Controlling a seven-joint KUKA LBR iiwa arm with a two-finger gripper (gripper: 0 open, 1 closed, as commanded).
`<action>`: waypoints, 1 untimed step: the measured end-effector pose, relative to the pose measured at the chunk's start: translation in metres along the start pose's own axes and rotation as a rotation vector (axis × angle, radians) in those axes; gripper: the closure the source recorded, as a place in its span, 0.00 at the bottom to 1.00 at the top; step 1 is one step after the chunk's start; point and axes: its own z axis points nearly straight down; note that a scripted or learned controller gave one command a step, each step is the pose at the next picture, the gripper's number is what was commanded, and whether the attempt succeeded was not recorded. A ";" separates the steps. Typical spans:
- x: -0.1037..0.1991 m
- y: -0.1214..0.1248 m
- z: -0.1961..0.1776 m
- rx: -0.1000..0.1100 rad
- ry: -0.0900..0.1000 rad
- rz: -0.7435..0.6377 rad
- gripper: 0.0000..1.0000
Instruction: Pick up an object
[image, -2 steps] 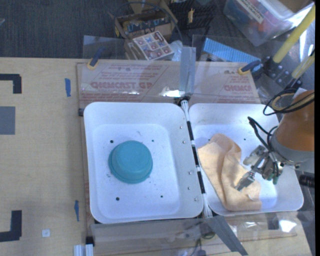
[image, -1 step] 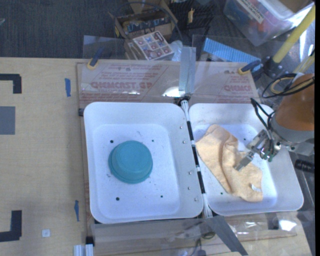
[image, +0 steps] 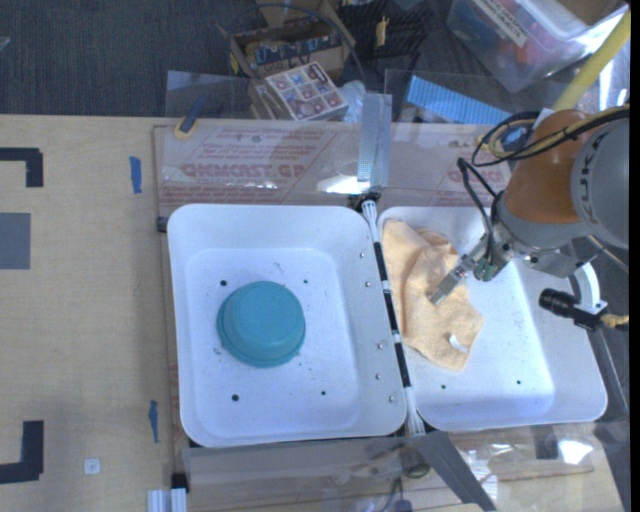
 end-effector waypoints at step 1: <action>0.047 -0.042 -0.001 0.002 0.002 0.082 0.00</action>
